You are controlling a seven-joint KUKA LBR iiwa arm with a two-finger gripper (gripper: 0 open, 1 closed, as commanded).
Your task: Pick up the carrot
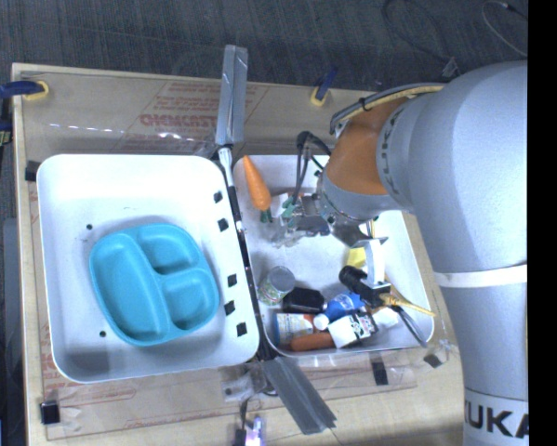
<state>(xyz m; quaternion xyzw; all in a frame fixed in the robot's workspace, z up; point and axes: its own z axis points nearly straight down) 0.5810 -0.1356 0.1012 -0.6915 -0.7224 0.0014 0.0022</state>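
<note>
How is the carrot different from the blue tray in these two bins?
The carrot is orange, thin and tapered; the tray is light blue, broad and split into compartments. The carrot is far smaller than the tray. The carrot lies in the right bin, at its far left corner near the claw; the tray lies in the left bin. Both lie flat on white bin floors.

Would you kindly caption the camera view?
Claw beside the carrot in the right bin; blue tray left.

Bench (pixel 120 110) with two white bins (pixel 64 249)
</note>
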